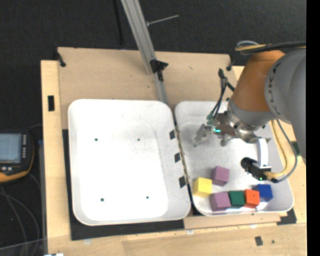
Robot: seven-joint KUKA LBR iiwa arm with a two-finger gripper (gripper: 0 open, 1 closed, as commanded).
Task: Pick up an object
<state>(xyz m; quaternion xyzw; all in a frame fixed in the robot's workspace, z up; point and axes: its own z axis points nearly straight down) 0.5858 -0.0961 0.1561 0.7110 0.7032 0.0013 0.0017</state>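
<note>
End effector (212, 133) above, well apart from purple block (221, 175)

The arm (288, 84) is a thick, rounded grey shell with a broad orange band (256, 84) above the wrist. Thin dark cables run beside the band, and a yellowish cable loops below. The gripper (202, 136) is small, grey metal.

Six small blocks, all resting in the right bin (202, 116), clustered at its near edge: yellow block (204, 186), two purple blocks (221, 175) (220, 200), green block (237, 198), orange block (252, 197), blue block (265, 192).
</note>
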